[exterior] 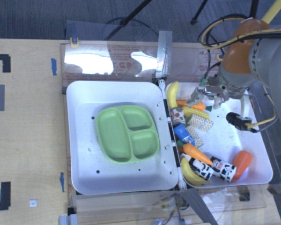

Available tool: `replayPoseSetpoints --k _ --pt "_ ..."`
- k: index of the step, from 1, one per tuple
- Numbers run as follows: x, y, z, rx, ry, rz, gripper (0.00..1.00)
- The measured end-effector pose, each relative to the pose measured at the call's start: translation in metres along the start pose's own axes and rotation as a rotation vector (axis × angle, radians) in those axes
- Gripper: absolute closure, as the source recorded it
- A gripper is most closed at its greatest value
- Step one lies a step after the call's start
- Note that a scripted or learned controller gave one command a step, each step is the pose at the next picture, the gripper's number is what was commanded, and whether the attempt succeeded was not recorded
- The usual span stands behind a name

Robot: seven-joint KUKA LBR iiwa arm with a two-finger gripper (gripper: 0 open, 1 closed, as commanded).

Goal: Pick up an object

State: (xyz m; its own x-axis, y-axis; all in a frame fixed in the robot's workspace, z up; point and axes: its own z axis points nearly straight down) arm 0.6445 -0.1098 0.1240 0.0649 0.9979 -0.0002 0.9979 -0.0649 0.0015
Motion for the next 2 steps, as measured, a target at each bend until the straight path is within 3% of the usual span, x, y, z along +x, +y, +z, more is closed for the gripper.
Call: replayPoseSetpoints --k 1,2 --pt "0.0145 0.0168 0.0369 0.005 -0.004 -0.031 0.0" --pt "0.0125 0.0151 0.0278 0.012 -0.008 -0.031 1.0"
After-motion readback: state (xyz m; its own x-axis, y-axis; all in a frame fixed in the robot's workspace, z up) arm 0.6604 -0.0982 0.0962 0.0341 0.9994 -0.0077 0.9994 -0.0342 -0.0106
